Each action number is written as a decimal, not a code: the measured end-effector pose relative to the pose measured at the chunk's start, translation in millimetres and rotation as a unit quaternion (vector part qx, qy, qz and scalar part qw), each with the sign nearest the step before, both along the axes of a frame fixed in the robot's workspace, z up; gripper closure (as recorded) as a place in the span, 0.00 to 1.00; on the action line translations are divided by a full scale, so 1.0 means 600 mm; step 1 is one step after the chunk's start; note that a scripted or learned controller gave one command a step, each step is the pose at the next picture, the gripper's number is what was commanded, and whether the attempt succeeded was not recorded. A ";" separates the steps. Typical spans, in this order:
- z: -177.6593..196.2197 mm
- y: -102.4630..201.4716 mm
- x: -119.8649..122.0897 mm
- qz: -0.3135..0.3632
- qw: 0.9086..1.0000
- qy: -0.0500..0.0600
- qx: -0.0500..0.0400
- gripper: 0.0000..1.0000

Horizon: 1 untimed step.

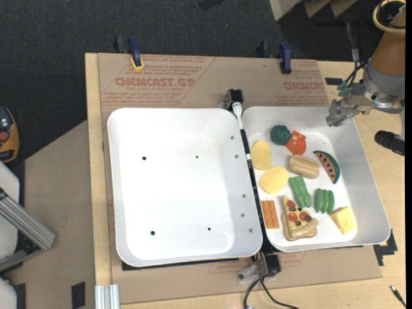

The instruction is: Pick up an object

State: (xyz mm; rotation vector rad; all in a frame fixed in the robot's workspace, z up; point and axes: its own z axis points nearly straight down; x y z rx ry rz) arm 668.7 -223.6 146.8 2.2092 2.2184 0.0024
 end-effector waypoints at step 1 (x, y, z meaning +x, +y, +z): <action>0.175 -0.001 -0.058 -0.003 1.000 0.003 0.003 1.00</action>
